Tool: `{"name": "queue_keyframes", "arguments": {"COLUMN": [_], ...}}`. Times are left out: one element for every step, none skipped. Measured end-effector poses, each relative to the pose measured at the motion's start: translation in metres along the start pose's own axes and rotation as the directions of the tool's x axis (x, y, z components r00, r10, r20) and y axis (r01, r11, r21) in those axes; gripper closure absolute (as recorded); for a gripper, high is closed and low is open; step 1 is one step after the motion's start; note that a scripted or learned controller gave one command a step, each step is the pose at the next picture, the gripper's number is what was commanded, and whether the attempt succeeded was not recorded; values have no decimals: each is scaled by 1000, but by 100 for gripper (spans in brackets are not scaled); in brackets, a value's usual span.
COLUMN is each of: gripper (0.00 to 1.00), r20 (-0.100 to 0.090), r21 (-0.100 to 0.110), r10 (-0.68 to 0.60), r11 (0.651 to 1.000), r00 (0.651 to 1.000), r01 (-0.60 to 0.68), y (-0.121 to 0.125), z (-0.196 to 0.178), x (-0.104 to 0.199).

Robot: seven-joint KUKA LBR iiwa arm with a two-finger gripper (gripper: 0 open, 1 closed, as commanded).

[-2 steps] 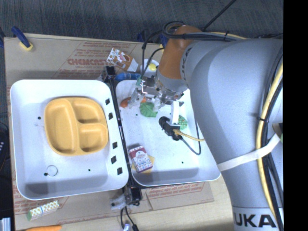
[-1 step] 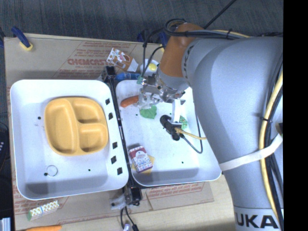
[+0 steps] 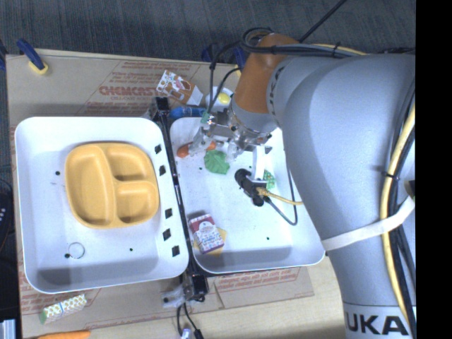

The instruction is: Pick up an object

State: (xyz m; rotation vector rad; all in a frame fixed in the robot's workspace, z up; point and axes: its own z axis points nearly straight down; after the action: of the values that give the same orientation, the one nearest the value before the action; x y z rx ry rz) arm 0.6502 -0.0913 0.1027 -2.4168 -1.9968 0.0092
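Currently left bin (image 3: pixel 28 189): yellow divided tray (image 3: pixel 111 183) | right bin (image 3: pixel 282 249): green object (image 3: pixel 217 162), small red-white packet (image 3: pixel 206 234) | gripper (image 3: pixel 224 138) over green object, jaw state unclear

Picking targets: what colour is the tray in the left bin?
Yellow tray, camera view.

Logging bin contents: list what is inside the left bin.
The left bin holds a yellow divided tray lying flat, its compartments bare. A small clear ring lies near the front corner. Whatever is beneath the tray is covered.
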Motion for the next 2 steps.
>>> {"name": "queue_keyframes", "arguments": {"gripper": [0,0], "r20": [1,-2], "r21": [16,2], "r10": [536,812], "r11": [844,584], "r00": [844,584], "r01": [-536,-812], "y": [4,-87], "z": [10,13], "x": [-9,-19]}}
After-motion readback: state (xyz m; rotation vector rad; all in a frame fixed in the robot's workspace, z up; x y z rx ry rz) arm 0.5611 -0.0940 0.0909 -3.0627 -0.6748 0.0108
